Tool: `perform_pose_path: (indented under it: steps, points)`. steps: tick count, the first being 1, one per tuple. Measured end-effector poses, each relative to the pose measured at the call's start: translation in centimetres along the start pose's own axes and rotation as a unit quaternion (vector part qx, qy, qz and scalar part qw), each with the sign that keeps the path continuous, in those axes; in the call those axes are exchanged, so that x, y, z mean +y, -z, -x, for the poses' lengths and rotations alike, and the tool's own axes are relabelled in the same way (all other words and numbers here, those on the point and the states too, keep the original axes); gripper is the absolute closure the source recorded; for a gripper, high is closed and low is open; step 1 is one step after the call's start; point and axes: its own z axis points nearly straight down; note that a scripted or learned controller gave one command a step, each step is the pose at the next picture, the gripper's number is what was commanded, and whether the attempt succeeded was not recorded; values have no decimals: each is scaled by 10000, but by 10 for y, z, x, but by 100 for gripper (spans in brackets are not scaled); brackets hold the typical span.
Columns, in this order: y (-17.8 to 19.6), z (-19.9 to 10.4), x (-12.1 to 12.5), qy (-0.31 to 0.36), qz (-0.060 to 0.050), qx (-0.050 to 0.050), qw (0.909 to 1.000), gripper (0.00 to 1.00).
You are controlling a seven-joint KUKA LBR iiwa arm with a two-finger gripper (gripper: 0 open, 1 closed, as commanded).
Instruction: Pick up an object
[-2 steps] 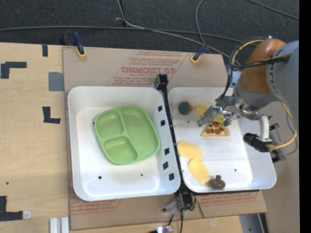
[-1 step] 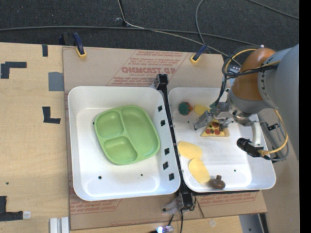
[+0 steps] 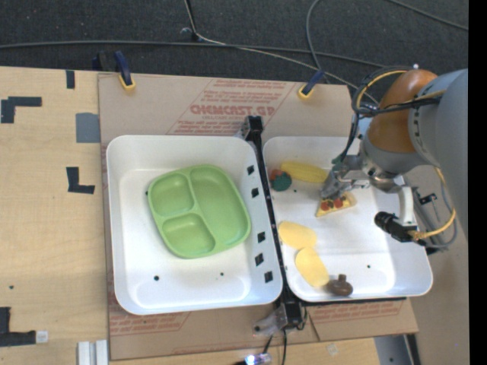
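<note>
In the right bin (image 3: pixel 380 261) my gripper (image 3: pixel 333 190) hangs low over a toy pizza slice (image 3: pixel 337 204), its dark fingers right above the slice's upper end. A yellow corn cob (image 3: pixel 304 173) lies left of the gripper, with a small red and green toy (image 3: pixel 281 179) beside it. Two pale yellow pieces (image 3: pixel 297 236) (image 3: pixel 311 267) lie nearer the front, next to a small brown toy (image 3: pixel 340 285).
The left bin (image 3: pixel 125 226) holds a green divided plate (image 3: pixel 198 211). A black divider (image 3: pixel 262 204) runs between the bins. The arm's grey body and orange band (image 3: pixel 396 124) stand over the right bin's far right corner, with cables (image 3: pixel 415 230) looping near the right rim.
</note>
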Motion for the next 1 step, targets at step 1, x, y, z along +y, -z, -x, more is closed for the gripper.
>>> perform_pose_path:
  steps: [1]
  points:
    - [63,-2,5,2,-44,38,10000,100]
